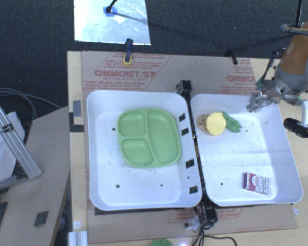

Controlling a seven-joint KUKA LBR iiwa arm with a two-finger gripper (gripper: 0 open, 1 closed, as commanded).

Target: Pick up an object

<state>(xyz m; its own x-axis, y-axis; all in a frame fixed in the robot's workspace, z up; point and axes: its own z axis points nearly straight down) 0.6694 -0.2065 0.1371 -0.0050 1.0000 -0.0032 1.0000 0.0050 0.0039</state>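
Observation:
In the right bin (277, 152) lie a yellow round object (215, 123) with a brown piece beside it, a green leafy object (232, 121) touching its right side, and a small red and white packet (256, 182) near the front right corner. My gripper (255, 103) hangs over the bin's far right edge, to the right of the yellow and green objects and apart from them. Nothing shows between its fingers.
The left bin (100, 152) holds a green divided plate (147, 138). A black divider with clips (191, 147) runs between the bins. A silver sheet (111, 13) lies at the back. The grey arm with its orange band (300, 50) enters from the upper right.

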